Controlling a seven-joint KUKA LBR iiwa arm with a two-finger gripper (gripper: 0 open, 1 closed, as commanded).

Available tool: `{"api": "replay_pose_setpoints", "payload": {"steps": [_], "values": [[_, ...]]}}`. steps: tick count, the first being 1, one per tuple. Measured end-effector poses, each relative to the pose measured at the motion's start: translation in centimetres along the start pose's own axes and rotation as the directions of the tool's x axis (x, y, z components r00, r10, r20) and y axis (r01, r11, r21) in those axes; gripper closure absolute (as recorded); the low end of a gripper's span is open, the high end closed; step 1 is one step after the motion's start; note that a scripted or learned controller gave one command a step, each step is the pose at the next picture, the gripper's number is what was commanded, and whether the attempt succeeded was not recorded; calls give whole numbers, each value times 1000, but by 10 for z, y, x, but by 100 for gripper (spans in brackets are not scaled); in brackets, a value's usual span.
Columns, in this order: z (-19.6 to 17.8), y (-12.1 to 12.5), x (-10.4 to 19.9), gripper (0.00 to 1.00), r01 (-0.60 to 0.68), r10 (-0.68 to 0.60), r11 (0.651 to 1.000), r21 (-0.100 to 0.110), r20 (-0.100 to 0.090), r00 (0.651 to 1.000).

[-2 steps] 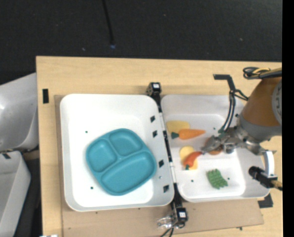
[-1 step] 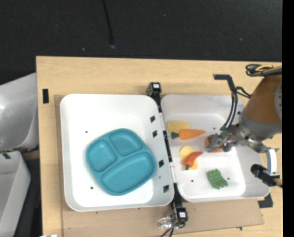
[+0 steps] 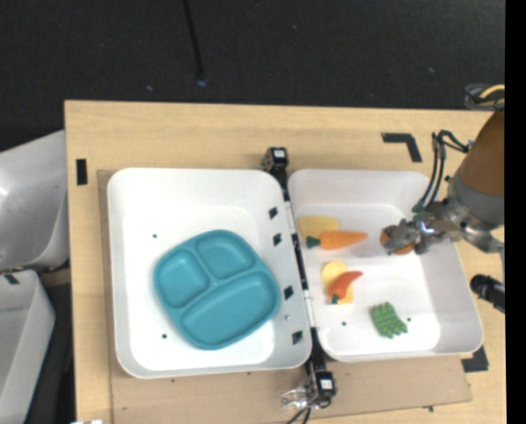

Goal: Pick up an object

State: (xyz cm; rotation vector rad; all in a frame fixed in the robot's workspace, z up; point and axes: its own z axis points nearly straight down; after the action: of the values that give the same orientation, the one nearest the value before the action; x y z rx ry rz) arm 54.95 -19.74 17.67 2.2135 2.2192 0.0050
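Note:
My gripper (image 3: 401,237) hangs low over the right side of the right bin (image 3: 448,325), reaching in from the right. A small reddish-orange patch (image 3: 405,246) shows at its tip, and I cannot tell what it is. An orange toy carrot (image 3: 342,238) lies just left of the gripper, a short gap away, with its green top pointing left. A yellow piece (image 3: 314,226) sits behind the carrot's top. A yellow and red pepper (image 3: 340,281) lies near the bin's middle. A green knobbly toy (image 3: 388,320) rests toward the front.
The left bin (image 3: 126,325) holds a blue divided plate (image 3: 215,288). Black clips (image 3: 275,158) sit along the seam between the bins. Cables (image 3: 439,162) trail from the arm at the right. Bare wooden bench (image 3: 201,135) borders both bins.

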Motion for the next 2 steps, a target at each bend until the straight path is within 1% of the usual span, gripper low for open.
{"api": "replay_pose_setpoints", "payload": {"steps": [1,2], "values": [[-58,-3,7,100,1,-1,1000,-1,0,1000],[-107,-1,5,100,1,-1,1000,0,0,1000]]}}
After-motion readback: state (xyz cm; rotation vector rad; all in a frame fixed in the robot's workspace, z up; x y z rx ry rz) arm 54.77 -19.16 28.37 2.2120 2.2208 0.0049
